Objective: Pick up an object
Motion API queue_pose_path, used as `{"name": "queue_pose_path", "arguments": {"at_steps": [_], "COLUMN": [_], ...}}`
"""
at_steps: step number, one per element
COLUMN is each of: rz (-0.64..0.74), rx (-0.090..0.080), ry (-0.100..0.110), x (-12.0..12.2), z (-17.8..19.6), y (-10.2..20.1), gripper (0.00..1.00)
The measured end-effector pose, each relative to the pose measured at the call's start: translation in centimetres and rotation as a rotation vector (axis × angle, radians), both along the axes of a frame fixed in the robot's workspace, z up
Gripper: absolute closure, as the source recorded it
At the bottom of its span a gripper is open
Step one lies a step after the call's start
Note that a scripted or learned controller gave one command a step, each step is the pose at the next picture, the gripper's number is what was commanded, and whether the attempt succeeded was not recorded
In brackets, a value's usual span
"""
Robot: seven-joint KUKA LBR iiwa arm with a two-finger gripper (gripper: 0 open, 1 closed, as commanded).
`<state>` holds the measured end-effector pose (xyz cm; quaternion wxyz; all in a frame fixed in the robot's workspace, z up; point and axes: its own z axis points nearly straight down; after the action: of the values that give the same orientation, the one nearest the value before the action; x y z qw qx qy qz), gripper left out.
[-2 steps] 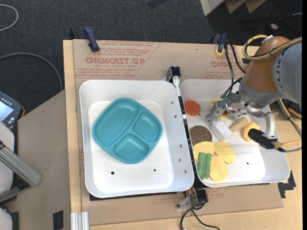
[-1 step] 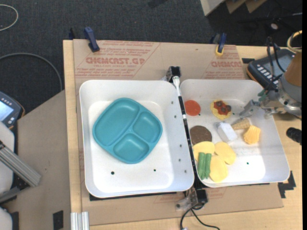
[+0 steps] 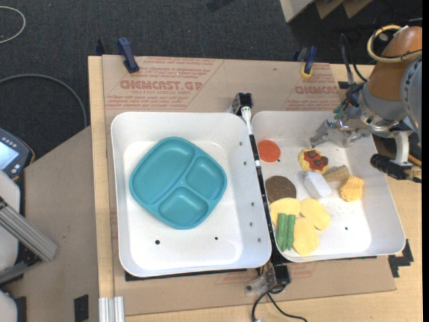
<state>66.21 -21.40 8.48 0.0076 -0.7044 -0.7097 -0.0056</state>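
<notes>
The right bin [image 3: 382,227] holds several toy foods: an orange-red disc [image 3: 269,151], a small pizza-like piece [image 3: 313,159], a brown disc [image 3: 280,186], a white cylinder [image 3: 317,184], a tan piece [image 3: 337,174], a yellow corn piece [image 3: 352,188], yellow slices [image 3: 307,221] and green beans [image 3: 286,230]. My gripper [image 3: 324,137] hangs over the bin's far part, just above and to the right of the pizza-like piece. Its fingers look open, and nothing is between them.
The left bin [image 3: 127,240] holds a teal divided plate [image 3: 177,181]. A black divider strip [image 3: 255,163] runs between the bins. Blue clamps [image 3: 127,54] hold the cardboard at the back. The arm's body [image 3: 392,86] stands over the right bin's far right corner.
</notes>
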Motion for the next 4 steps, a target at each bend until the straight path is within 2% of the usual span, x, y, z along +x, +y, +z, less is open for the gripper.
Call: {"name": "queue_pose_path", "arguments": {"at_steps": [1, 2, 3, 4], "rz": [-0.004, -0.005, -0.002, 0.0], "rx": [-0.015, -0.022, -0.021, -0.017], "ry": [0.001, -0.022, -0.026, -0.02], "x": [-2.9, -4.4, -7.9, -14.3], "z": [0.0, 17.3, 34.1, 45.9], "y": [4.9, 6.9, 12.0, 18.1], "gripper": [0.0, 0.0, 0.0, 0.0]}}
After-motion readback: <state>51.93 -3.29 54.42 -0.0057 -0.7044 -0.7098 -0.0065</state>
